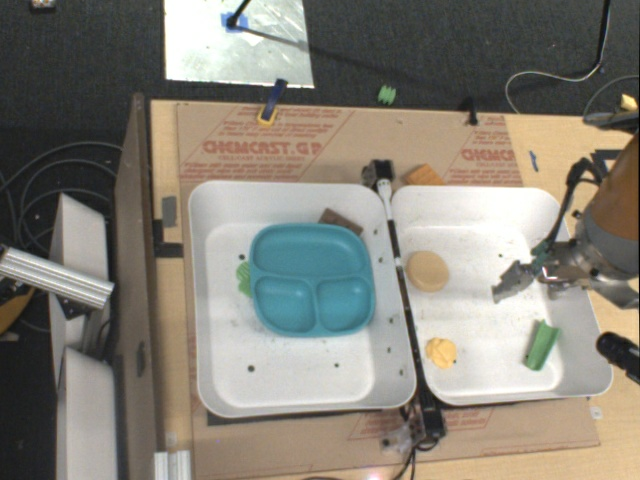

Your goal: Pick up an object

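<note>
**Gripper over the right bin, nothing between its fingers**

Three loose objects lie in the right-hand shallow white bin point(480, 208). A round tan disc point(428, 270) sits near the bin's left wall, about mid-depth. A small lumpy yellow piece point(441, 351) lies closer to the camera from it, near the front-left corner. A green stick-shaped block point(541, 346) rests tilted toward the front-right of the bin.

The two-finger gripper point(512, 281) hangs over the bin's right half, between the tan disc and the green block and apart from both. Its fingers look spread, with no object seen between them.

The left-hand shallow white bin point(215, 368) holds a teal plastic tray with three compartments point(311, 278). A dark brown piece point(342, 219) pokes out behind the tray's far edge, and a bit of green point(243, 276) shows at its left side.
</note>
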Available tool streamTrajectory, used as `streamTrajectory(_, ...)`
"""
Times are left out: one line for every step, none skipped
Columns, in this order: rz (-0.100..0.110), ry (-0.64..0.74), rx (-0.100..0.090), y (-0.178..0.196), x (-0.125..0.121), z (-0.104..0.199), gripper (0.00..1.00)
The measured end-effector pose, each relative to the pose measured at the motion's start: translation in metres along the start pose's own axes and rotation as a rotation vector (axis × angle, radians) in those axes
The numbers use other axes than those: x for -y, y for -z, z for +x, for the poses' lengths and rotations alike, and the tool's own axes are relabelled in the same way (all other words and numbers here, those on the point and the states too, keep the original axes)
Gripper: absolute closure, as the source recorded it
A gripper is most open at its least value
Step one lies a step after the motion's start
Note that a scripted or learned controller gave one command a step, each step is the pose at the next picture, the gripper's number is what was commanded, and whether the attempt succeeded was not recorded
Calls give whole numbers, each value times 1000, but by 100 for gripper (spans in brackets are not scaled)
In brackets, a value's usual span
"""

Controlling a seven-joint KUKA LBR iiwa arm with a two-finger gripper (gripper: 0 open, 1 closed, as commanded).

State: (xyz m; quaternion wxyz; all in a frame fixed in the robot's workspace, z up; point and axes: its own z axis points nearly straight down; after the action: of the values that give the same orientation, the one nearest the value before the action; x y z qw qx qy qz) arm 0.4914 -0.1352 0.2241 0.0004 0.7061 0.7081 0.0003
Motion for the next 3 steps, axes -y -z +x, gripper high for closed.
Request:
streamTrajectory(5, 6, -3, -94, -42, 44, 0)
streamTrajectory(-3, 3, -3, -135, -79, 32, 0)
streamTrajectory(-12, 4, 2, -134, -128, 50, 0)
